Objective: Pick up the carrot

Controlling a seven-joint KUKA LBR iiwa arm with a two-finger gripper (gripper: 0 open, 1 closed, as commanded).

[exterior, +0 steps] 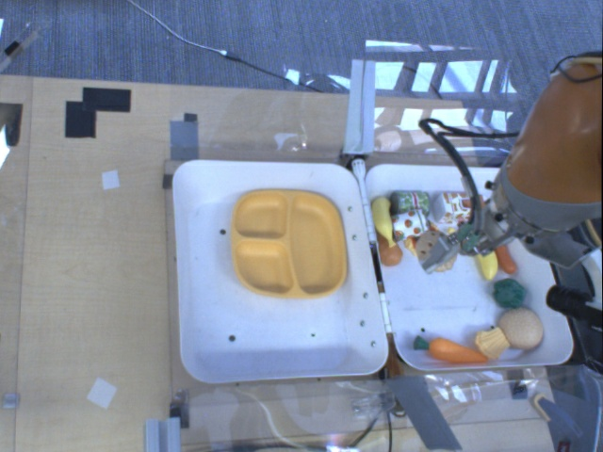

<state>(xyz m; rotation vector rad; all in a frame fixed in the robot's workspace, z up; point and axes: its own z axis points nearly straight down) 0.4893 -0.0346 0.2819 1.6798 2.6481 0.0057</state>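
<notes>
Carrot (454, 351): lies flat along the near edge of the right bin (443, 309), green top toward the left, touching nothing that grips it.
Near neighbours: pale ridged piece (490, 343) and round tan ball (520, 328) just right of the carrot; dark green item (510, 293) behind them.
Left bin (203, 290): yellow divided plate (286, 242) near its centre.
Gripper (441, 250): hangs over the middle of the right bin, well apart from the carrot; whether clenched or released, cannot tell.
Far side: yellow banana (382, 219) by the dividing wall, printed packets (415, 213) behind the gripper.
Surface (85, 252): light wood.
</notes>
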